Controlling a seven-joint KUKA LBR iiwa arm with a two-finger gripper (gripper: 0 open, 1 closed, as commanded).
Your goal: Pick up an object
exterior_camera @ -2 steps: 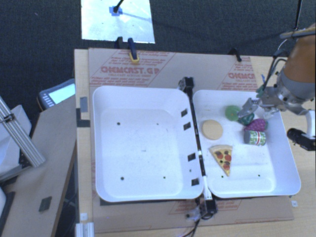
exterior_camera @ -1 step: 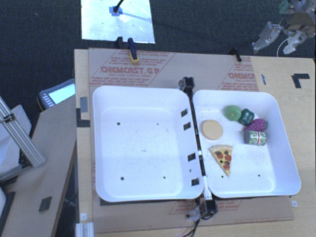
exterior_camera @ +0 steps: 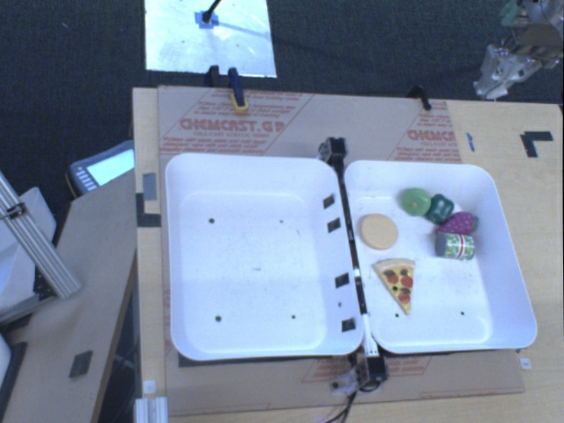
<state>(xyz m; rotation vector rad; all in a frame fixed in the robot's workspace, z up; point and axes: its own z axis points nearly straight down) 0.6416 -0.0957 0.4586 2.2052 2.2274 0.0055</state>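
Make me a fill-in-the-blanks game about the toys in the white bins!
1. All the toys lie in the ___ bin of the camera view.
2. The toy with red dots on it is a slice of ___.
3. The round tan cookie lies just ___ the pizza slice in the picture.
4. The gripper hangs at the top right, above the ___ floor.

Missing words: right; pizza; above; dark

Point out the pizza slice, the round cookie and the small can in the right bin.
pizza slice [exterior_camera: 397, 281], camera view, on its topping.
round cookie [exterior_camera: 379, 231], camera view, on its flat top.
small can [exterior_camera: 455, 246], camera view, on its side wall.
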